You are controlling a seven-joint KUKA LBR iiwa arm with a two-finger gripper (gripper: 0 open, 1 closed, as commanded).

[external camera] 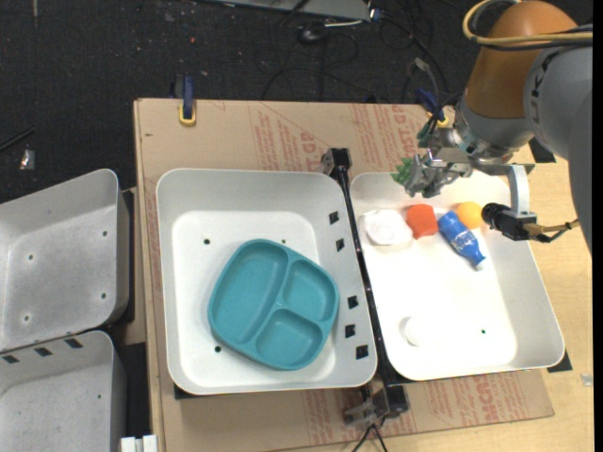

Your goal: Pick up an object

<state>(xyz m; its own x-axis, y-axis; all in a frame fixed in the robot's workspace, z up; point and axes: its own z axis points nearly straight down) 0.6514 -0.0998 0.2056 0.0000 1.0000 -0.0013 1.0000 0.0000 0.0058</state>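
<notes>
Two shallow white plastic bins sit on a brown cardboard-topped bench above dark, cable-strewn floor.

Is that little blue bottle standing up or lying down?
Lying down. The blue bottle rests on its side on the floor of the right bin, slanting across it, next to an orange block.

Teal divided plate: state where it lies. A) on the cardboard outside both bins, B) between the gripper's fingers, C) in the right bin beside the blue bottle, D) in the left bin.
D: the teal divided plate lies flat on the floor of the left bin, apart from the blue bottle and the orange block, which sit in the right bin.
</notes>
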